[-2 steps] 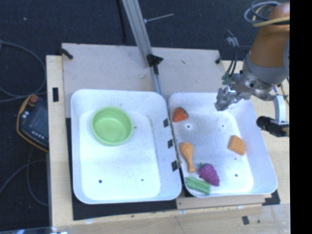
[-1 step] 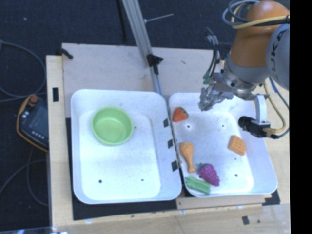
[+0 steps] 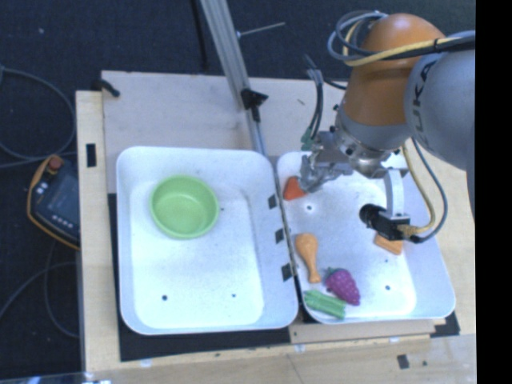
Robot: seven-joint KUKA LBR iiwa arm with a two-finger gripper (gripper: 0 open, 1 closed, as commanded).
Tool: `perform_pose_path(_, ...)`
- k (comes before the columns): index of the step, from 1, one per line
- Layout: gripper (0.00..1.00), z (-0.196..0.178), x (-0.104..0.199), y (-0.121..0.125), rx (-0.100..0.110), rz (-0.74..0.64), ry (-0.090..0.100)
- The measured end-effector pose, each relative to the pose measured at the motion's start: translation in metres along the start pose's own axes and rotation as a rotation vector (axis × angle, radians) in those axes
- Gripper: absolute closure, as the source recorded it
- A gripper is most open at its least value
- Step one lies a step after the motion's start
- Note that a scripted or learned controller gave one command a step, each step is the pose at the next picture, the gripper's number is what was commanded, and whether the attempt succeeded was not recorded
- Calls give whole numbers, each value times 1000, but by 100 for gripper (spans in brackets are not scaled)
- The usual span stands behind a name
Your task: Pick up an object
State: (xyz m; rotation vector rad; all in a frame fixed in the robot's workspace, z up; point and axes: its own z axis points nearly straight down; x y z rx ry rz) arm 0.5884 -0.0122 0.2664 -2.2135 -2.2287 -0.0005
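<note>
One gripper low over the right bin's near-left corner, grasp not confirmed

Gripper sits low at the upper left of the right bin, close to the divide between the two bins. Its fingers merge into a grey blur from this angle; cannot tell whether they are spread or closed, and nothing is visibly held between them.

Orange-red piece lies just beside the gripper tip, on its left, against the bin wall. Touching or merely adjacent: cannot tell. Judged to be the current target, since it is the closest object by a wide margin.

Other candidates in the same bin, moving outward: a tan drumstick-shaped toy below the gripper, apart from it; a purple grape cluster and a green vegetable piece near the bottom edge, the two close together; a small orange block at right, partly behind a black fitting on the arm's cabling.

Left bin holds a green bowl, well apart from the gripper.

Step in hand, by judgement: the reach or descent onto the orange-red piece, before any lift.

Next move calls for: centring the fingers over the piece rather than beside it, allowing for the bin wall crowding one side, closing, then a straight lift. Risk: the piece gets pushed into the corner instead of gripped.
</note>
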Motion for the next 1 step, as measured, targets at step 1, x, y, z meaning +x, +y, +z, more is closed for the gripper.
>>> perform_pose_path(1, 100, 17, 56, 0, 1, 0, 0)
